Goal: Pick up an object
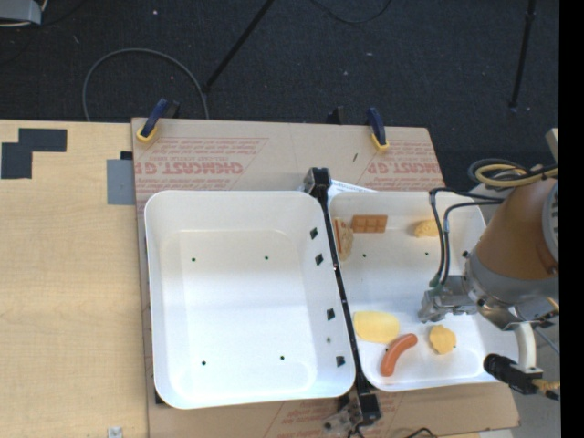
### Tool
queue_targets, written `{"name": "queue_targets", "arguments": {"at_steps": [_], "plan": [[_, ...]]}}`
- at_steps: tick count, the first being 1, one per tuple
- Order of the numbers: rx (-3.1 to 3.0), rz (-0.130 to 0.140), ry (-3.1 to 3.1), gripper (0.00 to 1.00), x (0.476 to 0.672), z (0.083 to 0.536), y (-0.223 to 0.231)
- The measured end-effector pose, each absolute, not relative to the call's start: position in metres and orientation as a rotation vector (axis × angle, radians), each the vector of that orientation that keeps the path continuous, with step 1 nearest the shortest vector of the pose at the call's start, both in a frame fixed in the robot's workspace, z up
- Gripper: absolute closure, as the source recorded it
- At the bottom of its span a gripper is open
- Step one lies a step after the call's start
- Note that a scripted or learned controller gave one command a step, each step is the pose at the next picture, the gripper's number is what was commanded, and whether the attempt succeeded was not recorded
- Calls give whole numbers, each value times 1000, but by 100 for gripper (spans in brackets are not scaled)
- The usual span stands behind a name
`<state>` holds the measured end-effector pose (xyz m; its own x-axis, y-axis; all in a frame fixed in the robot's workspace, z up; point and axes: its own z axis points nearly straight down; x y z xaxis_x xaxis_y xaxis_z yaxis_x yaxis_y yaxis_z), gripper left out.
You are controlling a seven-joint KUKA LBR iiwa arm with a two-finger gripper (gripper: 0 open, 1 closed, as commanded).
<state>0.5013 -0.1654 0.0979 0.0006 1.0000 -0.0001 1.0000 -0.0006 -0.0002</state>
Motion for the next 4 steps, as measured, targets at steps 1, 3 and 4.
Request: {"name": "queue_targets", "arguments": {"at_steps": [1,3,4], "plan": [[-2224,-2,-2223,100,507,141,-169],[-2223,-3,-2224,100,505,225,-167],[-2217,0,-2225,100,515,215,-119]]}}
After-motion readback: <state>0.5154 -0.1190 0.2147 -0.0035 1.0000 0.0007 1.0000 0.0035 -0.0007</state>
